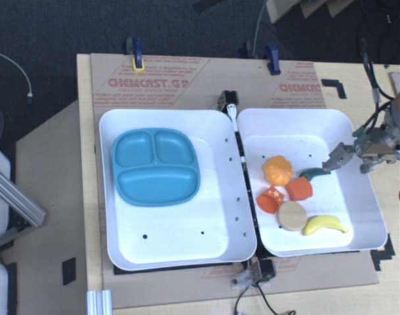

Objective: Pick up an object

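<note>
White bins sit side by side on the worktop; the right bin holds an orange, red pieces, a tan disc and a banana. We judge the approach step is in hand. The jaws hover at the right rim, gripping nothing; their opening we cannot tell. Next: descend over one item.

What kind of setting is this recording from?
Probably a robotics lab bench for pick-up trials: two white bins clamped onto a paper-covered board, toy food such as a banana, cables on dark carpet.
</note>
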Robot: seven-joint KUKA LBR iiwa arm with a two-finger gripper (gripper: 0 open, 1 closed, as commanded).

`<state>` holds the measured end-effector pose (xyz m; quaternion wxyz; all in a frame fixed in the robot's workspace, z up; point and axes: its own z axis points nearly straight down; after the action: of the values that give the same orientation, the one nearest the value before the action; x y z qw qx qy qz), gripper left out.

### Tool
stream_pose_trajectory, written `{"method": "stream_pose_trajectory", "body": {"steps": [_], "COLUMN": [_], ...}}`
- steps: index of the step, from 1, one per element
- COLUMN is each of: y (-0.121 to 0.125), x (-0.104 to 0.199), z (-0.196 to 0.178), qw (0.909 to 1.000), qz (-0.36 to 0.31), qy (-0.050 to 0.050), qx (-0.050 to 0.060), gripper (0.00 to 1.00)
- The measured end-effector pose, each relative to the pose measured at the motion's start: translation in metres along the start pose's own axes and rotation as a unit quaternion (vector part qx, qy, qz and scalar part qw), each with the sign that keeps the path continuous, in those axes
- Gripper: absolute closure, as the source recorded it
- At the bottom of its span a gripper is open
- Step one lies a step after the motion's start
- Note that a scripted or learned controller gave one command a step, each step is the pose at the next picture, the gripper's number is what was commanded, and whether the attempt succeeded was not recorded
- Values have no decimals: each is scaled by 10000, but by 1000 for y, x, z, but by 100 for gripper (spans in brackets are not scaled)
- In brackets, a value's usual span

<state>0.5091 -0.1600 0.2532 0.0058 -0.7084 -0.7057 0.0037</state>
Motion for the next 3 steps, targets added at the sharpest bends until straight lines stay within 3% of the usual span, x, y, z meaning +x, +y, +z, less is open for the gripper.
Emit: {"method": "stream_pose_trajectory", "body": {"steps": [1, 3], "y": [2, 2], "x": [1, -6], "z": [-6, 90], "qw": [10000, 10000], "qz": [-20, -13], "qy": [-14, -5], "qx": [-65, -40], "gripper": [0, 0]}}
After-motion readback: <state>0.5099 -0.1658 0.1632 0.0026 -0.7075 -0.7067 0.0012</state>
